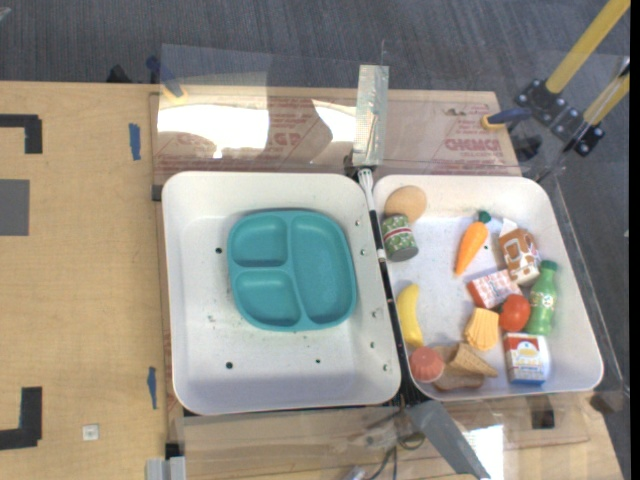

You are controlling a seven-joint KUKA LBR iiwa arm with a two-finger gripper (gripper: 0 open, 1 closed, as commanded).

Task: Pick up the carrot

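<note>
Carrot lies in the right bin, toward the 12 o'clock side of it, orange with its green top pointing to about 1 o'clock and its thin tip toward 7 o'clock. It rests flat on the white floor, with bare floor at its 9 o'clock side. Nothing lies on top of it.

At the carrot's 9 o'clock, well apart, a small can with a green and red label stands against the wall shared by the 2 bins, and a tan egg-shaped piece sits just beside the can at its 12 o'clock. At the carrot's 3 o'clock a brown and white carton lies near it. At its 5 o'clock a small red and white box is just beside the carrot's tip; whether they touch I cannot tell.

Further toward 6 o'clock in the same bin lie an orange cheese wedge, a tan wedge and a round red piece, crowded together. A yellow banana lies along the shared wall, at the can's 6 o'clock. On the 3 o'clock side a green bottle lies beside a red tomato, with a white carton at their 6 o'clock.

The left bin holds 1 teal divided plate with 3 compartments, set near its middle. Both bins sit on a wooden bench
</note>
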